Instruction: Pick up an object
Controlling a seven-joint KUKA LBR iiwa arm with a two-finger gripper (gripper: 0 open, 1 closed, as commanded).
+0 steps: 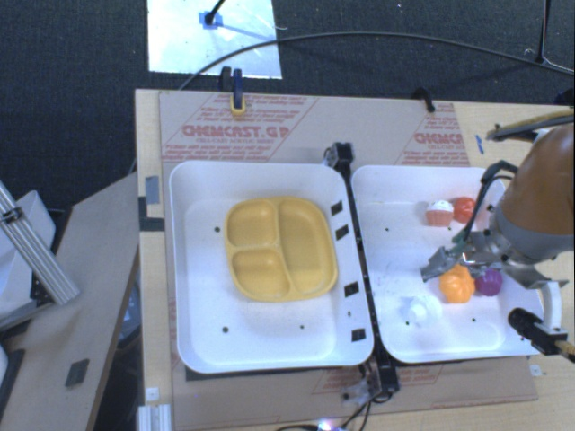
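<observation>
Orange object [456,286]: small and rounded, lying in the right bin [395,335], a likely pick target. Gripper [446,265]: low at its upper-left edge, probably lining up a grasp; grip state cannot be told. Purple object [489,282]: touching the orange one's right side. White piece [418,310]: just below-left. Red-and-white items [449,211]: further back. Left bin [184,268]: holds a yellow divided tray [279,248]. Both bins on the counter [296,119].

1. The grey arm with its orange band [544,182] is cut off by the right edge.
2. It partly covers the small purple round object [490,283].
3. The gripper [446,263] fingers are too blurred to make out.
</observation>
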